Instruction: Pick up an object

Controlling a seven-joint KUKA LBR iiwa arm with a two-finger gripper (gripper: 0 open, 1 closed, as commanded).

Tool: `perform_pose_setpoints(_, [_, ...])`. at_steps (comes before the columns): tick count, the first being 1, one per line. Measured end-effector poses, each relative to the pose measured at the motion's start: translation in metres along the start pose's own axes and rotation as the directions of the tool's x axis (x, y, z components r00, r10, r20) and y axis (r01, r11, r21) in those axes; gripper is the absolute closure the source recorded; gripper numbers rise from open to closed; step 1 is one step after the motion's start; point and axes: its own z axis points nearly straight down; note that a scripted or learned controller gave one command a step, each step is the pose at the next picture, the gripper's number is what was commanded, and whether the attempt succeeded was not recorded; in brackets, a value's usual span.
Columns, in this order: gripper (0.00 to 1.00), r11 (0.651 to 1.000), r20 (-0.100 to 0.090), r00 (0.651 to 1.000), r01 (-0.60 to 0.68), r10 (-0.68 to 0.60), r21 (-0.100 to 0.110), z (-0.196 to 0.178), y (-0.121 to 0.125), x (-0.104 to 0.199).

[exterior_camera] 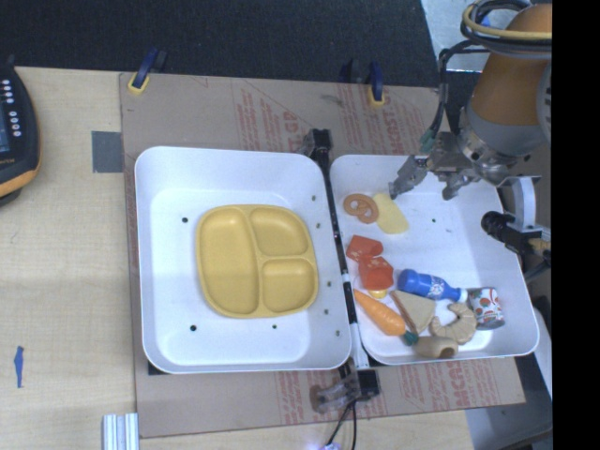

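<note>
You see the gripper (427,184) spread wide with nothing between its fingers, hovering over the right bin (469,228) just above the pretzel (359,207).

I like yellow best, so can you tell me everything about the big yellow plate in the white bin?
The yellow plate is a rounded square with three sections: a tall one on the camera view's left, and two smaller ones stacked on its right. It looks like smooth, matte plastic, pale yellow all over. It lies flat, right side up, near the middle of the left white bin, touching only the bin's floor. Nothing sits in its sections.
</note>
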Motion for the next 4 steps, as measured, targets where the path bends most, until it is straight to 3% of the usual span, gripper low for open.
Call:
perform_pose_setpoints(1, [0.00,1.000,0.000,1.000,0.003,-0.003,0.001,0.1264,0.0443,0.0150])
perform_pose_setpoints(4, [0.00,1.000,0.001,1.000,-0.002,0.002,-0.003,0.1212,0.0445,0.0056])
